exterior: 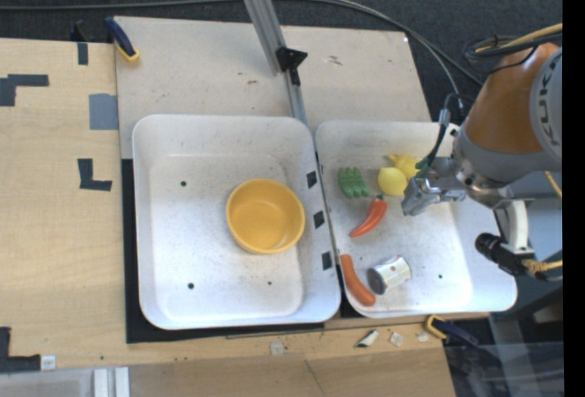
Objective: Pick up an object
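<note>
Looking down at a slant on a wooden table (55,230), the camera view takes in two shallow white bins set side by side on a pale board. A yellow bowl (265,216) sits upright near the middle of the left bin (164,295). The right bin (475,295) holds several small things. A green ridged toy (353,182) lies near the bin's upper left. Just to its right is a yellow lemon-shaped piece (392,180), with another yellow shape (403,162) touching it from behind. Below these, a red-orange chili pepper (369,218) lies at a tilt. An orange carrot-like piece (356,281) rests along the bin's left wall near the front. Just beside that piece, a small silver can (390,273) lies on its side.

A grey arm with an orange band (512,112) comes in from the right, over the right bin. Its gripper (419,200) hangs low, just right of the chili pepper and just below the lemon-shaped piece. Whether the gripper is spread or closed cannot be told from this angle, and nothing can be made out in its grasp. A grey metal rail (260,2) slants down from the top of the frame to the gap between the bins. A dark cable (366,16) trails across the dark floor behind the board.
</note>
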`<state>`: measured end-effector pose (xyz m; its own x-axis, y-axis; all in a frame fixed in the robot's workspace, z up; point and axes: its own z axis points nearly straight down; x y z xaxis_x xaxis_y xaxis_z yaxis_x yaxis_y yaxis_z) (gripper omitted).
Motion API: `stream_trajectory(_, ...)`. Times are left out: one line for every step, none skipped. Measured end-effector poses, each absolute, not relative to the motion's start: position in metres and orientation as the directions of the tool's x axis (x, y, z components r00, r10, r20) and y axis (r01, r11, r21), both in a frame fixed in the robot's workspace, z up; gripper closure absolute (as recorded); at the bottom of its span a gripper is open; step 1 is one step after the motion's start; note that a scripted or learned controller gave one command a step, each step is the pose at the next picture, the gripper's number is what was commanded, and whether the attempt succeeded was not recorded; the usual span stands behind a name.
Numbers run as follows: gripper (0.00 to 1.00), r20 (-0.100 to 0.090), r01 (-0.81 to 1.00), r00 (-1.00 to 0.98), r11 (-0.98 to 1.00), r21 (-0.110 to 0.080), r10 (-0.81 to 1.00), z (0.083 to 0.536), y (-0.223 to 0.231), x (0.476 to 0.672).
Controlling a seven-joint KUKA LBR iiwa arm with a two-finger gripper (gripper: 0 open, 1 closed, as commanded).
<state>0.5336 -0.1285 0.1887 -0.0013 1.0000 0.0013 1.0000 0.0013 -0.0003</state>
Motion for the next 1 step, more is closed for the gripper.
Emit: stream_trajectory(1.00, 0.001, 1.000, -0.001, 0.001, 0.003, 1.000, 0.2426, -0.1282, 0.5343)
